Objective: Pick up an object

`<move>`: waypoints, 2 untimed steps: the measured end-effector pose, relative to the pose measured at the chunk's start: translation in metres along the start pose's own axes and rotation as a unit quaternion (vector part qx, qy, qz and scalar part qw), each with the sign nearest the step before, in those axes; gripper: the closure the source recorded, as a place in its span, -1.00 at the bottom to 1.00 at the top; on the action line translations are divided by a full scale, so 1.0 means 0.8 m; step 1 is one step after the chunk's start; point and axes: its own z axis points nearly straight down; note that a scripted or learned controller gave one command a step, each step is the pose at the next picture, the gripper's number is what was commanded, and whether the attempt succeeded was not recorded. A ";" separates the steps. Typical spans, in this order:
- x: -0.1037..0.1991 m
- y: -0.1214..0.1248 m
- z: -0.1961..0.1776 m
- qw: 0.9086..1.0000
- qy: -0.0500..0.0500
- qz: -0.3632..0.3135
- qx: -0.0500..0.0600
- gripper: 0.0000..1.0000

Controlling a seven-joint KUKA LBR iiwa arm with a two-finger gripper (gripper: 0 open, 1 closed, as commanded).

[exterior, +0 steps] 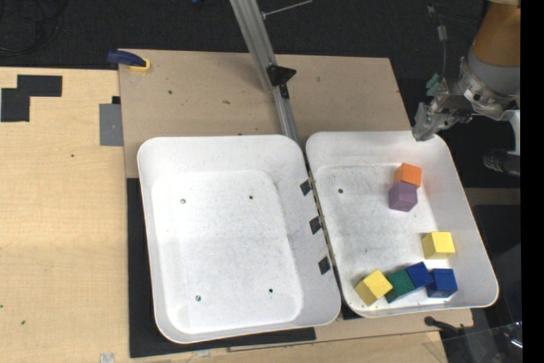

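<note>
End effector (pixel 425 125) hangs at about 2 o'clock in the frame, over the far right corner of the right bin (pixel 357 157). Whether it's open or closed can't be told at this size, and nothing is visibly in its grip. Grey arm with orange band (pixel 497 30) comes in above it.

Right bin holds seven blocks. Orange block (pixel 409 174) is the closest to the end effector, at roughly 7 o'clock from it, touching the purple block (pixel 403 197) just below. Both are roughly cubes with no clear long axis, each turned slightly off the bin's edges. One yellow block (pixel 439 244) sits alone by the right wall. Cluster at the bin's 5 o'clock corner: a second yellow block (pixel 373 286), one green block (pixel 398 282), and two blue blocks (pixel 419 274) (pixel 443 281), packed together (edges hard to separate).

Left bin (pixel 161 183) sits beside the right one on the desk (pixel 204 93). One metal rail (pixel 251 21) runs diagonally from 12 o'clock down toward the bins' junction.
</note>
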 end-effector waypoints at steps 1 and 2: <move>-0.002 0.001 -0.067 1.000 0.000 0.000 -0.001 1.00; 0.056 -0.001 -0.055 1.000 0.002 0.002 0.003 1.00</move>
